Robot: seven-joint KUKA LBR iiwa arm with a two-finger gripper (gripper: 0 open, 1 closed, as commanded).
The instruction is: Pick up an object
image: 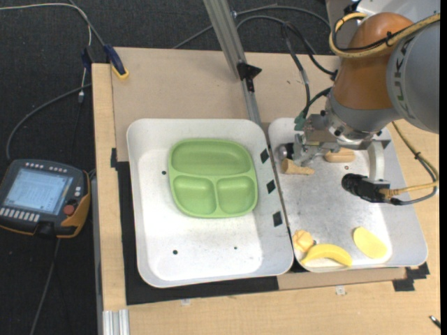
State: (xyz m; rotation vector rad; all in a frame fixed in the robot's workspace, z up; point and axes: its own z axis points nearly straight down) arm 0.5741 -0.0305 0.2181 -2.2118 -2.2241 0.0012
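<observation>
My gripper [303,153] is low in the far left part of the right bin [328,208], under the grey arm with the orange band. A tan wedge-shaped block [297,168] lies on the bin floor just below and in front of the gripper, close to it or touching it; I cannot tell which. A second tan piece [340,157] shows at the right of the wrist. At the bin's near edge lie a yellow banana [327,255], a small pale peach piece [302,241] and a flat yellow oval piece [369,243].
The left bin [150,208] holds a green divided plate [211,177]. A metal pole [237,54] slants down to the wall between the bins. A teach pendant [42,197] lies off the bench at the left.
</observation>
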